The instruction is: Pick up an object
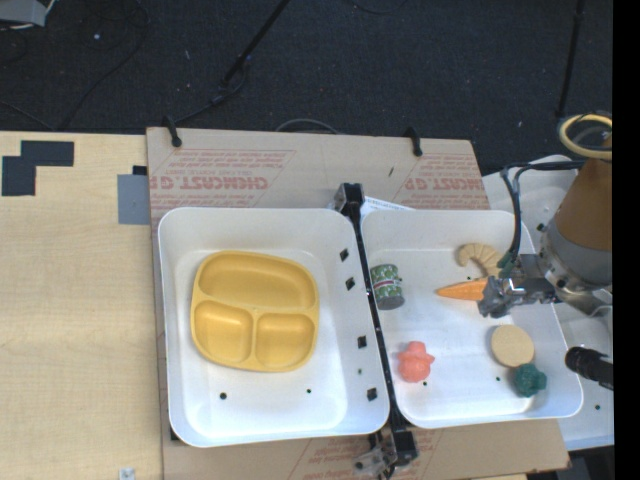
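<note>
The orange carrot lies in the right bin, its thick end touching the pincer; whether the pincer grips it I cannot tell. Nothing is lifted yet. Just below sits a tan disc

Two white bins sit side by side. One yellow divided plate lies in the left bin. The right bin holds six items: one carrot, one croissant, one round cookie, one green can, one pink toy, one dark green toy.
</note>
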